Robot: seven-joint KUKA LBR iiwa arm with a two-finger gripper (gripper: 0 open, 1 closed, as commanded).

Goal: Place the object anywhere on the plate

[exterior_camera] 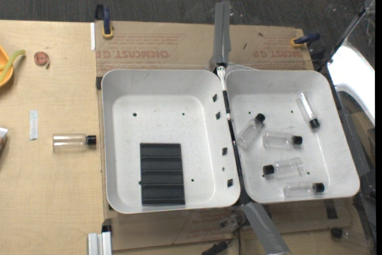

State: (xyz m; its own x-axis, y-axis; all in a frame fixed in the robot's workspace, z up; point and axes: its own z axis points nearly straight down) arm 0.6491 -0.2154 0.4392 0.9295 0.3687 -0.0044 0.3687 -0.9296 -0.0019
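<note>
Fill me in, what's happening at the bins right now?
Nothing is being handled at this moment. Five clear bottles with black caps lie loose in the right bin. The dark ridged plate lies flat in the left bin with nothing on it. Another bottle lies on the bench left of the bins. Placing has not begun.

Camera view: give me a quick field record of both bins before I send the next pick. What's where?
left bin: holds a dark ribbed plate, lying flat near its front edge
right bin: five clear vials with black caps, all lying on their sides
vial positions: one near the back right, one by the left wall, one mid-bin, one front centre, one at the front edge
plate load: nothing on it
outside bins: sixth vial on the bench, left of the left bin
</note>
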